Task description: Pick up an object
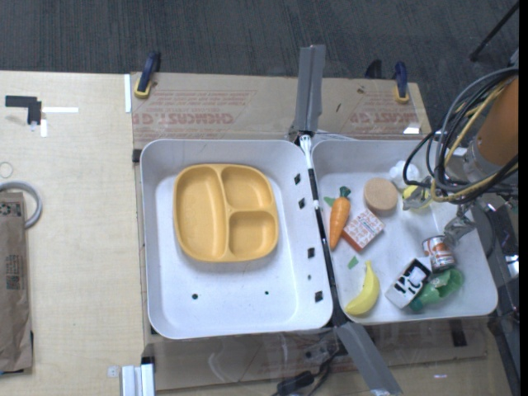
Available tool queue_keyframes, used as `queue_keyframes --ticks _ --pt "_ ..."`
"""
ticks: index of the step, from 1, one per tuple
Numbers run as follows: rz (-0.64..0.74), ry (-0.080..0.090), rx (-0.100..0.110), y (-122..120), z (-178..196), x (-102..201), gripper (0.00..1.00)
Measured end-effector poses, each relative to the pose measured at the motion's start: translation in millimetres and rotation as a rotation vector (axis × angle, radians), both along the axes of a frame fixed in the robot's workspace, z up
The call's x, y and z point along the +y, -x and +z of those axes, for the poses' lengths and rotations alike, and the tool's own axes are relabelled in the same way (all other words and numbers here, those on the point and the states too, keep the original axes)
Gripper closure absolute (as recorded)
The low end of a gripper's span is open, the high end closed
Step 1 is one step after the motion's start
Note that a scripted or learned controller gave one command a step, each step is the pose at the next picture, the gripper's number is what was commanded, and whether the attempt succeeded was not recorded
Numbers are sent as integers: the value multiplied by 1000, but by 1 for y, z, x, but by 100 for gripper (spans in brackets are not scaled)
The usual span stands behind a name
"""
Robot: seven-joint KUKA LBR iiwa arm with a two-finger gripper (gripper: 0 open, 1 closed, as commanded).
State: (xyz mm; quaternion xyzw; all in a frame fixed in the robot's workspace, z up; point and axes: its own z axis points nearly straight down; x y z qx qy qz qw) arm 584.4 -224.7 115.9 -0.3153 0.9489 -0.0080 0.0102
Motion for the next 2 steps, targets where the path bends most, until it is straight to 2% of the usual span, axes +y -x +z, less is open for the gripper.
queue_keyframes --ticks 1,2 --pt "-177 -4 4 -18 -1 -1 0" --pt "-90 4 -19 60 -4 -1 0"
